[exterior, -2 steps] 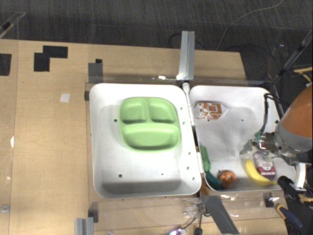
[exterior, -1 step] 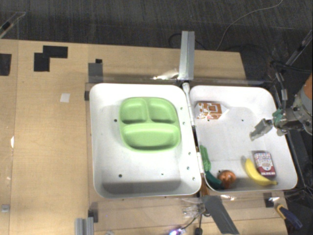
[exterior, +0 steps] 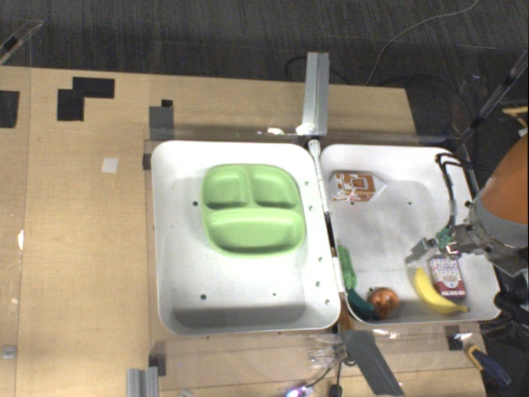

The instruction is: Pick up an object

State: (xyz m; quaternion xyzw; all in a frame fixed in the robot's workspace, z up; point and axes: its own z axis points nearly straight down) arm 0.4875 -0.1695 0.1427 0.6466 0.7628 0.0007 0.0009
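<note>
Wooden table (exterior: 83, 263) under a slanted overhead view, dark carpet beyond; two white bins side by side at centre. Left bin (exterior: 178, 304) carries a green divided tray (exterior: 252, 208). Right bin (exterior: 397, 213) carries a printed snack packet (exterior: 353, 186) at its upper left, a green vegetable (exterior: 347, 275) and a reddish round fruit (exterior: 383, 301) along the lower left edge, a banana (exterior: 434, 296) at lower right, with a small purple-labelled carton (exterior: 449, 276) lying against it. Hand (exterior: 442, 246) hangs just above carton and banana at the frame's right; whether it is apart or together, cannot tell. Banana judged light, soft, bruisable, curved: best taken across its mid-body, narrow way.
</note>
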